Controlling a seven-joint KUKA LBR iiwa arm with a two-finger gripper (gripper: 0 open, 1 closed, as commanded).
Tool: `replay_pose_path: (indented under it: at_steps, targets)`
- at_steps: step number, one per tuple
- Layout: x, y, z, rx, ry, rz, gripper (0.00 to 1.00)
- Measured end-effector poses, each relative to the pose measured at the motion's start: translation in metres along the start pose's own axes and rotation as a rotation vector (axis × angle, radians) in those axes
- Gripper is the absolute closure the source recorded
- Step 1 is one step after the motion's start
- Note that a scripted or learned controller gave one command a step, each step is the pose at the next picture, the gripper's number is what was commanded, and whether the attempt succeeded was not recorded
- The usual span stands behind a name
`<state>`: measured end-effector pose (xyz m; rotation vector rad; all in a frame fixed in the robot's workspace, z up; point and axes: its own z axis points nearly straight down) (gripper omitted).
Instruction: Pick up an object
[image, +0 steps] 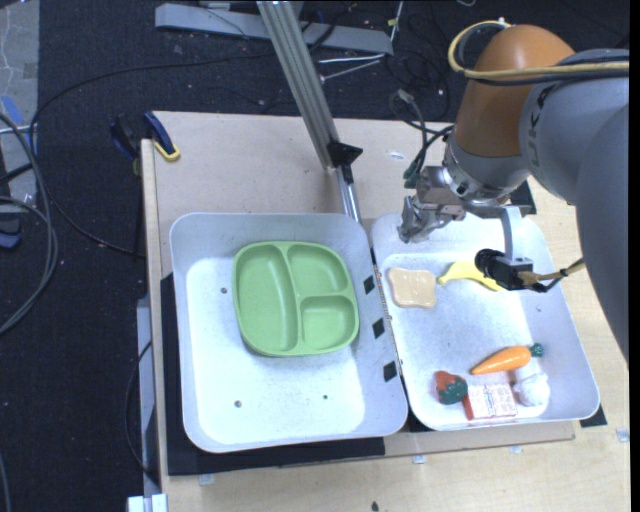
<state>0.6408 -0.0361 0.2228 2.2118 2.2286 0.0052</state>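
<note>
1. The gripper (413, 232) hangs over the far left corner of the right bin (565, 345) — whether it is parted or closed, I cannot tell.
2. A toast slice (411, 288) lies just below it — a banana (468, 274) sits beside.
3. The carrot (503, 360) lies near the front.
4. A green divided plate (296, 298) rests in the left bin (200, 400).

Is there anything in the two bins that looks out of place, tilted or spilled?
Nothing stands out. The green divided plate lies flat in the left bin. In the right bin the toast slice, banana, carrot and the other small items lie loosely inside its walls; nothing has spilled.
</note>
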Motion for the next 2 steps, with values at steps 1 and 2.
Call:
replay_pose_path:
  at_steps: [1, 2]
  targets:
    - [0.059, -0.003, -0.008, 0.001, 0.001, -0.001, 1.0]
    - [0.111, 0.01, 0.001, 0.002, 0.0, 0.0, 1.0]
